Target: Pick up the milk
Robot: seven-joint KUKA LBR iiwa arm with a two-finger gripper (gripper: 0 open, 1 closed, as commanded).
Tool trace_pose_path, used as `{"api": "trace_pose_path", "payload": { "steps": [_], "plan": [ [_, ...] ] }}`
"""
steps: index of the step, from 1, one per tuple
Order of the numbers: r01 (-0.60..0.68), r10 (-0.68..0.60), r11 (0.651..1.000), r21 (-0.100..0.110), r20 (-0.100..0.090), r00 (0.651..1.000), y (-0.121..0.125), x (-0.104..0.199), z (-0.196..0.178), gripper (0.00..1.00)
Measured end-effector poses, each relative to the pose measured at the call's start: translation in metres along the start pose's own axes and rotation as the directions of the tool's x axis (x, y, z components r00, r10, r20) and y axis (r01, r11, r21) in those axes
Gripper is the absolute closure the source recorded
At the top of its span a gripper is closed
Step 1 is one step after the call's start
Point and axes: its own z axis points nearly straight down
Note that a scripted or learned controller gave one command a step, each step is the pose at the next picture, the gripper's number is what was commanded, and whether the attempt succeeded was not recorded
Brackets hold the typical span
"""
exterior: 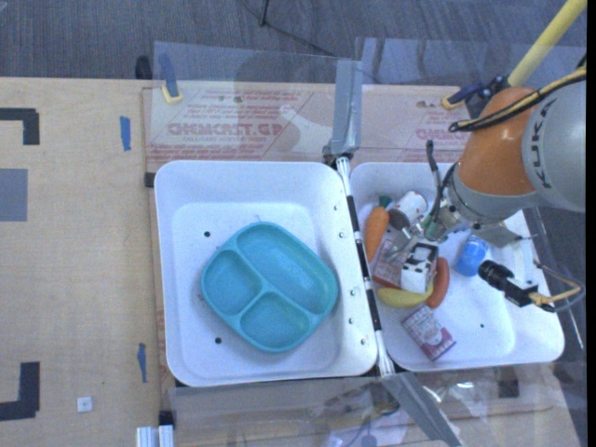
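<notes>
The milk [418, 270] is a small white carton with black patches. It lies in the right bin [507, 333], left of the middle, among other food items. My gripper [415, 238] hangs just above the carton's far end, reaching in from the right below the orange wrist band [495, 161]. Its fingers look open, and nothing is between them. The carton rests on the bin floor, with its far edge partly covered by the gripper.
Crowding the milk are a carrot [374, 231], a banana [402, 297] and a red sausage [439, 282]. A blue cup [473, 252], a red packet [428, 331] and a white item [411, 203] lie nearby. The left bin [177, 250] holds a blue divided plate [270, 287].
</notes>
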Motion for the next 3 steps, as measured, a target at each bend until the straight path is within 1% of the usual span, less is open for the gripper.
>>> {"api": "trace_pose_path", "payload": {
  "steps": [1,2,3],
  "plan": [
    [-0.005,0.005,1.000,-0.006,0.001,1.000,0.001,-0.002,-0.011,1.00],
    [-0.182,0.182,0.983,0.014,0.000,0.983,0.049,0.024,-0.091,1.00],
    [-0.182,0.182,0.983,0.014,0.000,0.983,0.049,0.024,-0.091,0.00]
  ]
}}
